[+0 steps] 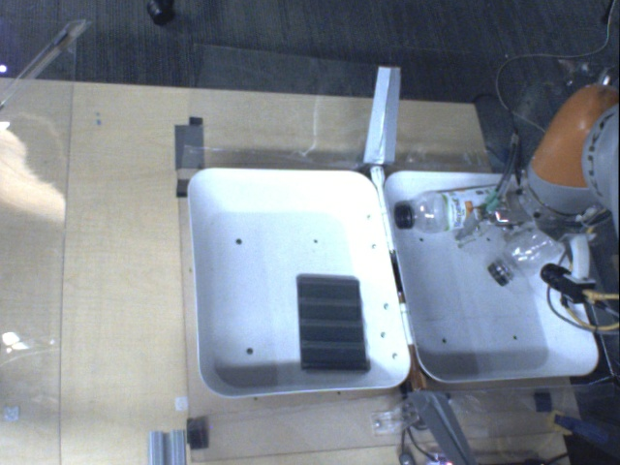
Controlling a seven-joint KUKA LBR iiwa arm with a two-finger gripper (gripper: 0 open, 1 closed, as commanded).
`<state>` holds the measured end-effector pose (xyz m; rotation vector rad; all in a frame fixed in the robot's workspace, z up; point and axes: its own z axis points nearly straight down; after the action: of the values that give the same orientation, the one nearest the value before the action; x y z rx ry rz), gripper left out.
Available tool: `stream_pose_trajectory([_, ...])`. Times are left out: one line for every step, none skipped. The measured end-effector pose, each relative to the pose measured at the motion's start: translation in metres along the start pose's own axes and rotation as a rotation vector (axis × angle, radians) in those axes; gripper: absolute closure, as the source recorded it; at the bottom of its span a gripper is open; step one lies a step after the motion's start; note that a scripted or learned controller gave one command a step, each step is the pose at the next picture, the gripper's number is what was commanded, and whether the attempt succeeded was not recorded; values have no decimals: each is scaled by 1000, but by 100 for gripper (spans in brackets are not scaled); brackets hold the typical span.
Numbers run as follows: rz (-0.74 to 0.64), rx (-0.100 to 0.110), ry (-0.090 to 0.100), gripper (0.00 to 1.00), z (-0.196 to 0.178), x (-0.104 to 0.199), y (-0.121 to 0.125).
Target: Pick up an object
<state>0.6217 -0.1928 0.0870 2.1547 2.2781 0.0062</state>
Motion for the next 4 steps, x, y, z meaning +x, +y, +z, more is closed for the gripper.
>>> stream_pose_trajectory([-47,89,31,0,3,-17,30])
stream_pose_trajectory([-184,1,1,0,0,-11,-2])
stream_pose_trajectory([-228,69,27,0,3,-20,32])
stream_pose_trajectory([-252,5,3,0,0,-13,5])
